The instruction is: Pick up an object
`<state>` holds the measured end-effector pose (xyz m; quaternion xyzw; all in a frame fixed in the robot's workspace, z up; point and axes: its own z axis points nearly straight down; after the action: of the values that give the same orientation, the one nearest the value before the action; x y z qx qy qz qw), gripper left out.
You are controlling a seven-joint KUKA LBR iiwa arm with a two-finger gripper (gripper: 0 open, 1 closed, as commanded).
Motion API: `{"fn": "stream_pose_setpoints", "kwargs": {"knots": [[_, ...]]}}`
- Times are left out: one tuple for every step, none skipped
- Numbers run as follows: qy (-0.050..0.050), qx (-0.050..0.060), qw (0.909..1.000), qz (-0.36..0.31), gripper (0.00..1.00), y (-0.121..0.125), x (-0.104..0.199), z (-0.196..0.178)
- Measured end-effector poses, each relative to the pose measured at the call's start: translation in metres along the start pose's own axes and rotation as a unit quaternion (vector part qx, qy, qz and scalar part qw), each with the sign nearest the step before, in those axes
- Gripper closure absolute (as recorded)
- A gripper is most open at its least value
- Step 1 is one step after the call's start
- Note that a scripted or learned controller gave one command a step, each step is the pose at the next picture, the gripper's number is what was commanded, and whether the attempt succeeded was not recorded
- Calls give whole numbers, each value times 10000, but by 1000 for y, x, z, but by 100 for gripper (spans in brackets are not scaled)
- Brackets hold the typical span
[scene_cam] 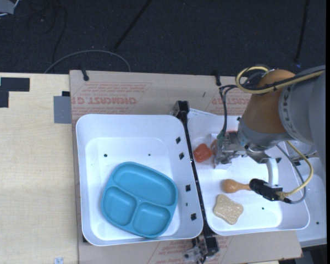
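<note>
Orange object [202,152] just beside the claw [224,154] in the right bin [297,216]; claw's opening indiscernible.

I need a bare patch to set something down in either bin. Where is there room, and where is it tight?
Left bin: bare floor along the far wall and left side, beyond the blue divided plate. Right bin: a small bare patch near the right corner, past the cracker. Crowded: the gripper, orange-red object and wooden-headed tool.
</note>
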<state>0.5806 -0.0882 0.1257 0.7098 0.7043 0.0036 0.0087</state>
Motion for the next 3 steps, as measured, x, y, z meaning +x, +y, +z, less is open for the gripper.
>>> {"fn": "stream_pose_setpoints", "kwargs": {"knots": [[36, 75, 10000, -29, 100, -2, -2, -63], [34, 70, 10000, -41, 100, 0, -3, -116], [47, 93, 9999, -65, 100, 21, 54, -115]]}}
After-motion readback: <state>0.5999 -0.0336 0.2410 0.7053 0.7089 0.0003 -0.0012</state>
